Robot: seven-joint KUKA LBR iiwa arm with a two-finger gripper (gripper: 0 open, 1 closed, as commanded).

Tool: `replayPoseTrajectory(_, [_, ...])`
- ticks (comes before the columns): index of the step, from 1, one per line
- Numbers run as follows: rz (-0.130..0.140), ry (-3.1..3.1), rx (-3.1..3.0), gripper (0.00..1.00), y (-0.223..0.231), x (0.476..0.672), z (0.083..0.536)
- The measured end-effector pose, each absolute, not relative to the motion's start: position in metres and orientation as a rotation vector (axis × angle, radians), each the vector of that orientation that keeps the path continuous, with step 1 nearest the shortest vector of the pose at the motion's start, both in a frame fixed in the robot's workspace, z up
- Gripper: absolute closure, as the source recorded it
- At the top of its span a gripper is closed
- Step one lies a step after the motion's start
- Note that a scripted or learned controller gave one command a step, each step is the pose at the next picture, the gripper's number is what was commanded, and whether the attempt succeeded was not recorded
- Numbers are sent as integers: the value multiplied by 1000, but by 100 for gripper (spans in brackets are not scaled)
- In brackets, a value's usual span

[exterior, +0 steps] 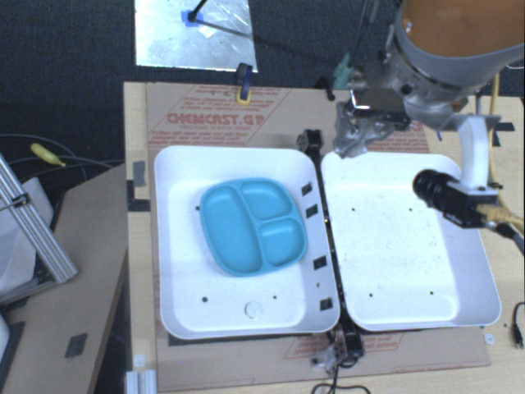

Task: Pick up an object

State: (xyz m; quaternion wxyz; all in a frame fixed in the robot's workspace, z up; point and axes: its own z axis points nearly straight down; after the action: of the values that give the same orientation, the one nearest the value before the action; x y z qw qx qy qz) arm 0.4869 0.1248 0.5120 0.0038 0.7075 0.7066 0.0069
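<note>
I see the blue divided plate (251, 226) lying flat in the left bin (184, 302), near its middle. The hand (354, 142) hangs over the far edge of the right bin (459, 302), well apart from the plate. I cannot tell from this angle how it is set. Nothing visibly held.

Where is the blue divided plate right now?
The blue divided plate lies in the left bin, near its middle, away from the gripper over the right bin's far edge.

arm (447, 31): enters upper right, orange band visible | claw (354, 142): low, pointing down
</note>
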Motion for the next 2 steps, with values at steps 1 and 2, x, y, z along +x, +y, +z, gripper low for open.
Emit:
replayPoseTrajectory(1, [0,2231,2214,100,182,486,465])
replayPoseTrajectory(2, [-7,2233,2214,100,238,485,391])
